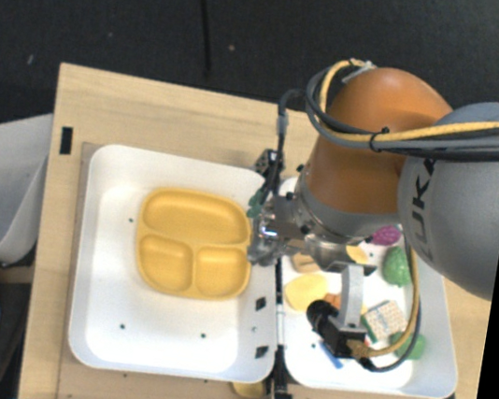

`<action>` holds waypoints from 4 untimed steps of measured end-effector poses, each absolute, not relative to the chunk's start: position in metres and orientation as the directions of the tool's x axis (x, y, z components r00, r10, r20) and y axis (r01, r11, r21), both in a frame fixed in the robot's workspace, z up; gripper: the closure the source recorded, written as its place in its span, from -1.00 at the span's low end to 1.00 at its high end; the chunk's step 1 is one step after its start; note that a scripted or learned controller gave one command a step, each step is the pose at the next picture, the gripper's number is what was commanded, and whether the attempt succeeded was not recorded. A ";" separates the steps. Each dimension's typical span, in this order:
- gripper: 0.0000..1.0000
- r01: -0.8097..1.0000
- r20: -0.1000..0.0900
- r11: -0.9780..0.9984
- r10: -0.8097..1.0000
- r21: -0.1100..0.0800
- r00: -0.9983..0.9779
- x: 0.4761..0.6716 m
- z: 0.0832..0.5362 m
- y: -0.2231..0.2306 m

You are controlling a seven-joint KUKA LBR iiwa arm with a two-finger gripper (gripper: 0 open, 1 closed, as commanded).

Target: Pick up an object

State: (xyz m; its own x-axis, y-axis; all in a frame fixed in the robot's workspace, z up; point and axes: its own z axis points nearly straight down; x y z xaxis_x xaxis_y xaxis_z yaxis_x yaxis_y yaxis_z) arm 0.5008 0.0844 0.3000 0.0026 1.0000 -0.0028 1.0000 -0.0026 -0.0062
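Bench [168,119]: pale wood, dark floor behind.
Left bin [98,311]: yellow divided tray [193,241].
Right bin [435,367]: small items beneath arm [372,148].
Fingers: cannot tell.

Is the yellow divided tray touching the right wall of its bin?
Apart. The camera view shows bare white floor between the yellow divided tray and the right wall of the left bin.

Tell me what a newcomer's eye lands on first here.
First, the bulky grey arm with its orange band, looming over the right white bin. Next, the yellow three-compartment plastic plate lying in the left white bin. Small colourful objects peek out beneath the arm.
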 end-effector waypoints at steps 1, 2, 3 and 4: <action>1.00 1.000 0.000 0.001 1.000 0.013 -0.001 0.490 0.450 0.047; 1.00 1.000 -0.003 -0.005 1.000 -0.003 0.005 0.490 0.387 -0.004; 1.00 1.000 -0.001 -0.003 1.000 -0.001 0.003 0.490 0.289 -0.075; 1.00 1.000 0.001 0.008 1.000 0.003 -0.008 0.491 0.318 0.024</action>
State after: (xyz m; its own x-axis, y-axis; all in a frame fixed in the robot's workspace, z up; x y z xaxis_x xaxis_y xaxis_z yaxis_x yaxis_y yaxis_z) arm 0.4905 0.0237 0.3181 -0.0080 1.0000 0.0010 1.0000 0.0080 0.0032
